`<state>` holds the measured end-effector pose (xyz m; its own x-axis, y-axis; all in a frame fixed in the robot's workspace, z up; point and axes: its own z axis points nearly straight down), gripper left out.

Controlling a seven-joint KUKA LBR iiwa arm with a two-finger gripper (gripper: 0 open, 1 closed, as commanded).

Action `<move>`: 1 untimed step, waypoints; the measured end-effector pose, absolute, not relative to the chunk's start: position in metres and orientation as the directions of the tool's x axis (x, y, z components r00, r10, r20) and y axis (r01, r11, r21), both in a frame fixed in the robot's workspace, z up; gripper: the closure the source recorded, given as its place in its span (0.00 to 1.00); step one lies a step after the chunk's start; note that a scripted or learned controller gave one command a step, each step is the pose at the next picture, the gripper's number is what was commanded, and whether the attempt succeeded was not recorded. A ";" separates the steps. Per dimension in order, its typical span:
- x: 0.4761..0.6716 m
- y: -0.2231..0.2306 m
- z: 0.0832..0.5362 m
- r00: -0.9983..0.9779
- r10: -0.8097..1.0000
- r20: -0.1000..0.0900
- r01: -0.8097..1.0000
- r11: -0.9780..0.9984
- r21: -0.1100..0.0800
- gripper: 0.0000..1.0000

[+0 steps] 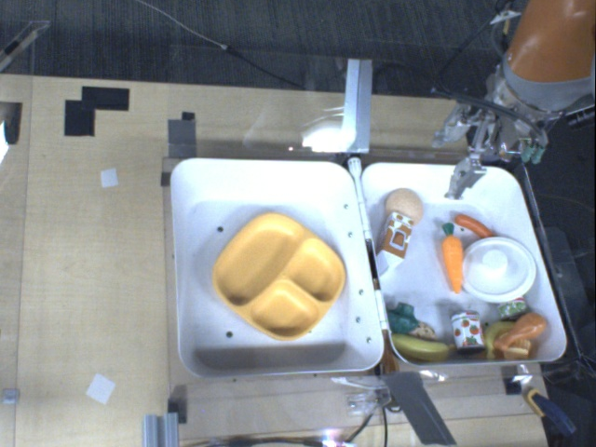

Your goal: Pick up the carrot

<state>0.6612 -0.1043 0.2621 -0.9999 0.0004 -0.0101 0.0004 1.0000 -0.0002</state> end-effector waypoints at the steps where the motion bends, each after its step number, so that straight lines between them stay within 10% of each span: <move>1: 0.607 -0.120 0.090 -0.992 0.129 -0.016 0.129 0.992 0.001 0.00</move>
<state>0.6065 -0.1201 0.0899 -0.9915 0.1290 -0.0160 0.1290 0.9916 0.0007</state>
